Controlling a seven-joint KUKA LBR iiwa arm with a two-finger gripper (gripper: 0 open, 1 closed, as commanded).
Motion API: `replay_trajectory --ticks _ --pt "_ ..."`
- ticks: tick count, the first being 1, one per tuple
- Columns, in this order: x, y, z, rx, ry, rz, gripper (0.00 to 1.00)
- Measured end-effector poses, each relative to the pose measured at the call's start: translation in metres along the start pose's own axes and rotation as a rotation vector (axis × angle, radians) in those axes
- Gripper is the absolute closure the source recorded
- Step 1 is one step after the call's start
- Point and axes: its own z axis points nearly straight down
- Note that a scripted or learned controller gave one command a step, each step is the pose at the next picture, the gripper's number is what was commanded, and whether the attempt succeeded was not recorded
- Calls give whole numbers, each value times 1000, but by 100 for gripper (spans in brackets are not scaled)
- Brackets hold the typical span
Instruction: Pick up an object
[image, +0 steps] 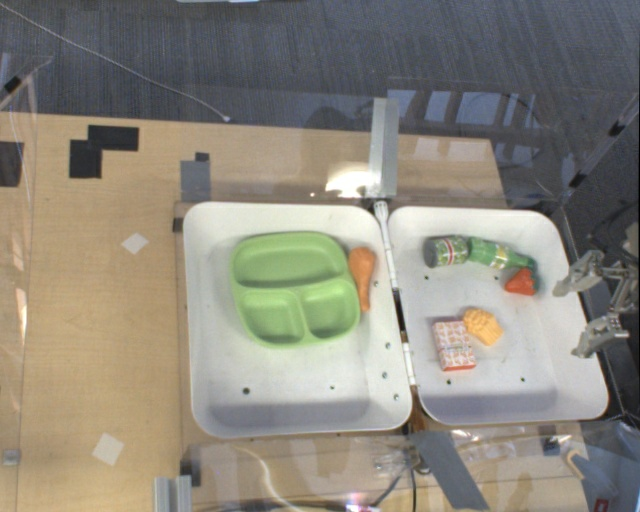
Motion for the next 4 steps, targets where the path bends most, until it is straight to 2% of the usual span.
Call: replay_trajectory --ticks 1,2,3,4 --pt "-29 21 165 5 -14 23 0" --pt "-28 25 159 2 -9 13 100" --pt "-1 61 182 2 -11 524 100" --pt "-7 137 86 -4 -1 961 100"
